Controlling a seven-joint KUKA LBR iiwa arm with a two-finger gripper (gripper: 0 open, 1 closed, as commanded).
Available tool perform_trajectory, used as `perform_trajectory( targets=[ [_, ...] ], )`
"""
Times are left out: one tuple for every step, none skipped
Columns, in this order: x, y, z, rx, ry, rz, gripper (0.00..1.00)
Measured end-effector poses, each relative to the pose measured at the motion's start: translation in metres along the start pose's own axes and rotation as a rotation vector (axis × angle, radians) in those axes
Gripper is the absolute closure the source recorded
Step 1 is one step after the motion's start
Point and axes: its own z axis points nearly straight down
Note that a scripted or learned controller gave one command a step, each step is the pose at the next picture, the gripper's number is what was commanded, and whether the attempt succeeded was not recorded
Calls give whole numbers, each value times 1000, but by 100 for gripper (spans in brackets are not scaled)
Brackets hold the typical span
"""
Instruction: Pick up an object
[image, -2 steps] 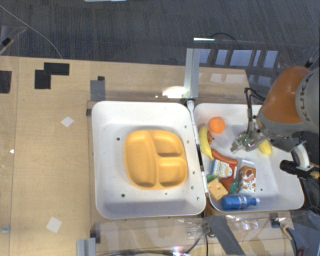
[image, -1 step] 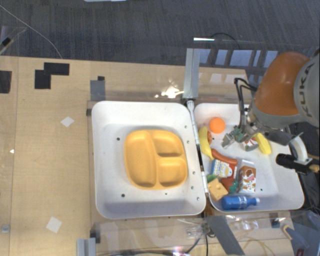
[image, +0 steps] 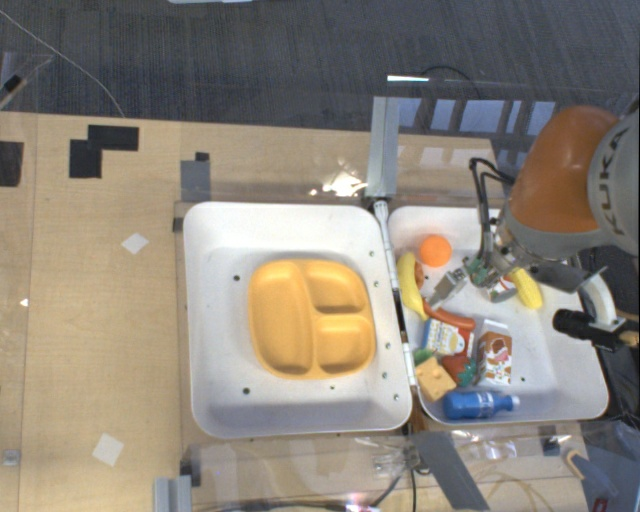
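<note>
The grey metal gripper (image: 470, 277), its finger state impossible to tell, hangs low over the right white plastic bin (image: 560, 395) beside a small orange ball (image: 434, 250), with nothing visibly lifted and the pick apparently unfinished.

The arm (image: 575, 180) is cut off by the picture's right edge and covers the right bin's (image: 560, 400) far right corner. A yellow banana-shaped piece (image: 527, 290) lies partly under the wrist. The small carton's (image: 494, 358) print is too small to read.

Pincer (image: 468, 277) hovers over right bin (image: 590, 400); yellow tray (image: 308, 317) fills left bin (image: 215, 300).
</note>
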Motion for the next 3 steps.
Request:
perform_trajectory(
  targets=[
    [-64,10,84,8,3,85,0],
    [-61,54,89,0,-3,526,0],
    [-61,56,77,-4,-6,516,100]
  ],
)
